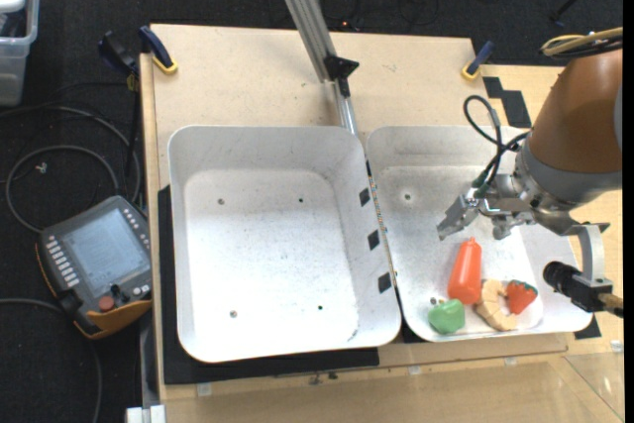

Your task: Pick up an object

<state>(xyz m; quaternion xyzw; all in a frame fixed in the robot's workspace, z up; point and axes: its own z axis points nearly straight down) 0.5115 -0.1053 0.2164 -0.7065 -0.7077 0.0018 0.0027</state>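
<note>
Hovering our gripper (466, 225) in the right bin (416, 163), just above the orange carrot (465, 270) | fingers spreading apart, gripping nothing | we're seeing green (448, 316) and red toys (519, 294) beside it

Matt white plastic bins (198, 163), wood bench (258, 74)

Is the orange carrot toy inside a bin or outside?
Inside. The carrot toy lies in the right bin, near its front edge, beside a green toy and a strawberry toy. The gripper is above its top end.
</note>
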